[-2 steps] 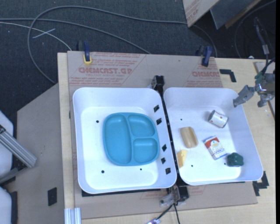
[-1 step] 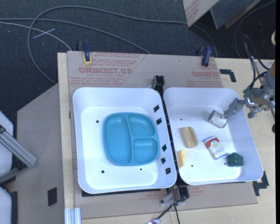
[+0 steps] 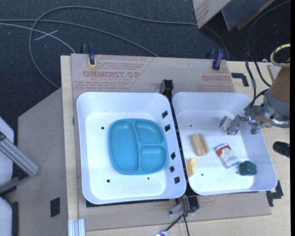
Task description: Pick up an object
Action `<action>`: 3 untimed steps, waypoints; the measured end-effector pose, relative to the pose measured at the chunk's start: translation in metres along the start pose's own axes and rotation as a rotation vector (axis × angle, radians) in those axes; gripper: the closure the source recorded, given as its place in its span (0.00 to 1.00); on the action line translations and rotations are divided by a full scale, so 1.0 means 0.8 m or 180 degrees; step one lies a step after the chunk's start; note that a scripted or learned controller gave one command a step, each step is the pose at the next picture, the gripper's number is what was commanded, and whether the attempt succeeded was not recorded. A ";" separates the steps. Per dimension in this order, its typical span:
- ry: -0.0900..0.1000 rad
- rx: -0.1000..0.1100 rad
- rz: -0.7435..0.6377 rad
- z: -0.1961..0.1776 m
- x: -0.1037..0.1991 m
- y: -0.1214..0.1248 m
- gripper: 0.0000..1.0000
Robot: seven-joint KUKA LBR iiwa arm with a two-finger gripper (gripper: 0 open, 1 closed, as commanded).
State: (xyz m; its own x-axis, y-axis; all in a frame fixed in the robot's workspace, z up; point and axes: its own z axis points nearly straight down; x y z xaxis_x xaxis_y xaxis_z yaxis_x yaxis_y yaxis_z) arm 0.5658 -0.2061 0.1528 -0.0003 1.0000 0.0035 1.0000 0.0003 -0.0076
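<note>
**Claw hangs over the right bin, objects lying loose below it**

Nearest the camera is the front edge of the bench (image 3: 138, 209), a pale board with red lettering printed along its far side. Two shallow white bins sit on it side by side, joined by a row of black clips down the middle. The left bin (image 3: 92, 184) carries a blue divided plate (image 3: 137, 146) with three compartments, lying flat near the bin's centre.

In the right bin (image 3: 203, 108), closest to the front wall, a small yellow piece (image 3: 191, 166) lies at the left edge and a dark green lump (image 3: 247, 168) lies at the right. Just beyond them is a small red and white packet (image 3: 227, 155), tilted, with a tan oblong block (image 3: 199, 144) to its left, apart from it.

Farther back and to the right, the gripper (image 3: 230, 124) reaches in over the bin's upper right part. Its grey fingers look slightly spread and nothing sits between them. The packet lies nearest to it, just toward the front, not touching; the tan block is to the left and forward of it.

Beyond the bench, two blue clamps (image 3: 92, 57) grip the board's far edge, and grey cables (image 3: 50, 32) trail across dark carpet (image 3: 138, 23). A cardboard box (image 3: 209, 10) shows at the top.
</note>
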 end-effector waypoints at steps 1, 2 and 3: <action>0.0000 0.0001 0.0002 0.076 -0.003 -0.009 0.00; -0.0009 -0.0029 0.0002 0.057 -0.004 -0.006 1.00; -0.0018 -0.0044 -0.0004 -0.005 -0.003 0.008 1.00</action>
State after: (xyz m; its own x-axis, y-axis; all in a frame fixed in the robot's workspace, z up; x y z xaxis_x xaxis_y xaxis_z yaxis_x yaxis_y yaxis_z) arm 0.5719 -0.2086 0.1569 -0.0015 1.0000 -0.0023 1.0000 0.0016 0.0064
